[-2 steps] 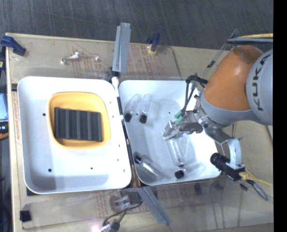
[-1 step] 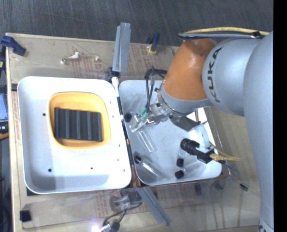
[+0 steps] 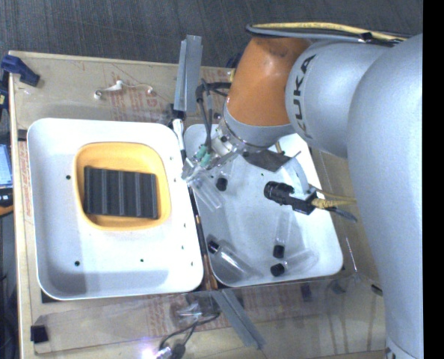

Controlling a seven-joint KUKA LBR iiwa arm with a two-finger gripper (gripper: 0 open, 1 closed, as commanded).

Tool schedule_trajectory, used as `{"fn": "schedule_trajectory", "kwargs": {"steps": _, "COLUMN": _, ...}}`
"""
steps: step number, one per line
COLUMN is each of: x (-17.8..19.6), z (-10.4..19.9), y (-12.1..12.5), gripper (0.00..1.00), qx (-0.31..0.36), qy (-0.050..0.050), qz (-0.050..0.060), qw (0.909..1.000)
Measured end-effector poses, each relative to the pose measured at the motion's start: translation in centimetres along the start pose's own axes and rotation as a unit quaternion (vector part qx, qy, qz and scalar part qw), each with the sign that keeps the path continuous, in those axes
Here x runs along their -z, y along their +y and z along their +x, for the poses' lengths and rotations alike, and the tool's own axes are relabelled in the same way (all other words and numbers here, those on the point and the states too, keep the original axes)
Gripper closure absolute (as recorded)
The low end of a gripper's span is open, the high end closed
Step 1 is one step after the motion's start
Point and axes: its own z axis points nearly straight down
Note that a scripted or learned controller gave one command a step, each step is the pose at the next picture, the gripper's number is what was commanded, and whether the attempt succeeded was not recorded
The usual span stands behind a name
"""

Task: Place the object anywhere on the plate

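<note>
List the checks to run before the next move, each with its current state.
1. Target: the plate lies flat in the left bin: ok.
2. Object: the dark ridged block rests inside the plate's rim: ok.
3. Position: the end effector hangs at the right bin, by its left wall, off the plate: ok.
4. Load: whether the end effector carries anything: cannot tell.
5. Clutter: clear black-capped pieces lie loose in the right bin: ok.

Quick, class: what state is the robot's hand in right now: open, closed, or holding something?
Hand: cannot be told. It is at the left edge of the right bin, among clear parts that blur its outline.
</note>
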Motion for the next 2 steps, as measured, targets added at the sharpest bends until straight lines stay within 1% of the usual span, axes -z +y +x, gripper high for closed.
{"fn": "schedule_trajectory", "kwargs": {"steps": 1, "x": -2.22, "z": 0.95, "y": 3.08, "gripper": 1.0, "qx": 0.139, "qy": 0.0, "qz": 0.0, "qw": 0.9903}}
{"fn": "schedule_trajectory", "kwargs": {"steps": 2, "x": -2.2, "z": 0.93, "y": 3.08, "gripper": 0.0, "qx": 0.139, "qy": -0.001, "qz": 0.0, "qw": 0.9903}}
